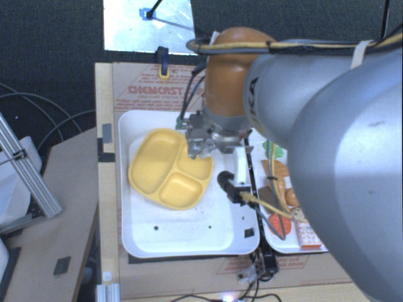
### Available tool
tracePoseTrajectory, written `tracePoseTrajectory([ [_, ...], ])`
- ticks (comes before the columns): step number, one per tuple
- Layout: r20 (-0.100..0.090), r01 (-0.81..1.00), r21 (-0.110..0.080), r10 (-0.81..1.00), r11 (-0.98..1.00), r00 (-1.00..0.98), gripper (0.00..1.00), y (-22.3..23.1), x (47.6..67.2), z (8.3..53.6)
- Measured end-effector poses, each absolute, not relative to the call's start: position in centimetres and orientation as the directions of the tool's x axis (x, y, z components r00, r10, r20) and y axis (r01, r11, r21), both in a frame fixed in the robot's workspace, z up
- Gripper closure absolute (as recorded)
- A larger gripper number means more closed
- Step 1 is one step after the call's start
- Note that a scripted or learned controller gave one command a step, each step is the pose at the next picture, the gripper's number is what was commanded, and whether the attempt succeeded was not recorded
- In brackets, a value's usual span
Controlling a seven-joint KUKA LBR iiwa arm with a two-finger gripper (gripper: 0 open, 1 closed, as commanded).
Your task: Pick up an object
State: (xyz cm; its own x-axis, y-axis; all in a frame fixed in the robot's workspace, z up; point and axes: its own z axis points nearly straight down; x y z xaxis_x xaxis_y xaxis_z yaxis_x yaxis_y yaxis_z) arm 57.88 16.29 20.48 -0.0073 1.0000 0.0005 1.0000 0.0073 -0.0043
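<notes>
**Gripper Set at Plate Rim, Grasp Unconfirmed**

A yellow, three-compartment plastic plate (167, 172) is seen lying flat in the left shallow white bin (182, 241). It is set toward that bin's far left corner, and bare floor is left along the near edge. The two-finger gripper (200, 145) is placed at the plate's far right rim, close to the middle of the bin's far edge. Whether it is spread wide or drawn narrow cannot be told, because the tip is masked by the wrist, so no hold on the plate can be claimed. In the right shallow white bin (286, 247), largely covered by the arm, an orange tapered piece (280, 224) and a red-and-white packet (306, 234) are made out by the near edge.

The step is judged to be an approach to the rim, or a closing on it. A thin, sloping rim may be pinched only at its lip, so the plate may slip out on the lift. Because the plate is wide and would be taken at one side, it may be tilted and dragged rather than raised. If the descent is made too deep, the plate may be pressed against the bin floor and pushed toward the left edge.
</notes>
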Motion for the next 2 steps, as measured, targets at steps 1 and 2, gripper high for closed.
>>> tracePoseTrajectory([
  [1,0.002,1.000,0.011,1.000,-0.001,0.001,1.00,13.2,58.5,29.3],
  [2,-0.001,1.000,-0.001,1.000,0.005,-0.005,1.00,14.7,65.4,17.0],
])
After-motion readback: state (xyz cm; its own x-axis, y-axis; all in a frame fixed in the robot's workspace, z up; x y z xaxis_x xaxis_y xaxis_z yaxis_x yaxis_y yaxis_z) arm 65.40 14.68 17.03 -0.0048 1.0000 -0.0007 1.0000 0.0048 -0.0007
